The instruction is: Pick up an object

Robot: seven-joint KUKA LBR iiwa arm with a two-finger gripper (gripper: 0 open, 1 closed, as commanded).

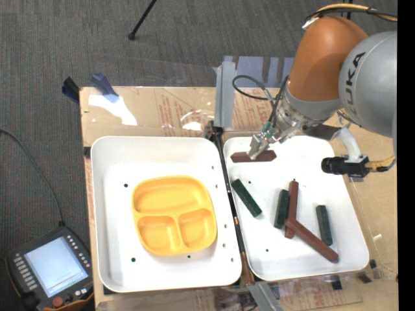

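- A short brown block (253, 155) lies flat at the top edge of the right bin (353, 251), close to the wall.
- The gripper (262, 145) sits right on top of this block. I cannot tell if it is grabbing it.
- The block is flat and near the wall, so I think the gripper could slip off or bump the rim.
- Lower down lie three green sticks (246, 197) and more brown sticks (311, 240), well apart from the block.
- The left bin (104, 238) holds a yellow tray (174, 214).
- Both bins rest on a brown bench (149, 105). The floor is grey carpet (78, 24). A handheld screen (50, 269) lies at bottom left.
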